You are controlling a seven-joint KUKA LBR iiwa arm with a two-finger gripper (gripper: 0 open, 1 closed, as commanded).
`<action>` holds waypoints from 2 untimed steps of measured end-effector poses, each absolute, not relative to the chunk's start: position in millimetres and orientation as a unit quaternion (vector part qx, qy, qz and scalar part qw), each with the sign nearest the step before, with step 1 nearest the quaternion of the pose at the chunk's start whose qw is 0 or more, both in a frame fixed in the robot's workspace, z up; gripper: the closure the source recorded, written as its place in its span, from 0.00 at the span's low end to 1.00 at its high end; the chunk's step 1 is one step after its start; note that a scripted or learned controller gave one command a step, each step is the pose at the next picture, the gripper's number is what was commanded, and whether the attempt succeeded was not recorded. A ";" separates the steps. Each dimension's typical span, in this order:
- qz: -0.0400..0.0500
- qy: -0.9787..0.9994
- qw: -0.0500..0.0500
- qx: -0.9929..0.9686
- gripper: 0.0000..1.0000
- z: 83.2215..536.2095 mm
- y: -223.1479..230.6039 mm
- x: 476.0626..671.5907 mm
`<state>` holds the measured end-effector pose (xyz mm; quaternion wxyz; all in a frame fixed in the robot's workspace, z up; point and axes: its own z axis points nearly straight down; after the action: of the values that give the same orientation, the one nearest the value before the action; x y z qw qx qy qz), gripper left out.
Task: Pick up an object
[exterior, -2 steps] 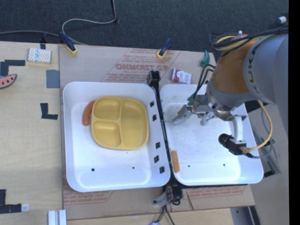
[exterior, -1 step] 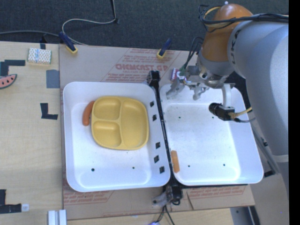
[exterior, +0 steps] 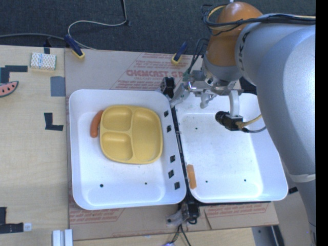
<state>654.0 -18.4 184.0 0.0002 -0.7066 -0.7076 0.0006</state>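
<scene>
claw (exterior: pixel 205 100) upper centre, grip unclear | aim for carrot (exterior: pixel 191 176) at right bin (exterior: pixel 266 188) lower-left edge | descend clear of the wall

I see a yellow divided plate (exterior: pixel 131 134) in the white left bin (exterior: pixel 82 188), an orange carrot (exterior: pixel 94 124) beside it, and another orange carrot (exterior: pixel 191 176) in the speckled white right bin (exterior: pixel 256 186).

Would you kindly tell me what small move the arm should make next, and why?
Probably shift the tool toward the orange piece at the right bin's near-left edge. The tool sits at that bin's far-left corner, while the piece lies uncovered in the same bin.
</scene>
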 end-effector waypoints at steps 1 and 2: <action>0.002 -0.708 0.000 -0.706 1.00 193.4 -18.3 653.7; 0.002 -0.708 0.000 -0.706 0.00 193.3 -18.5 653.7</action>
<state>653.7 -18.5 193.3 0.0000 -0.7061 -0.7081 0.0020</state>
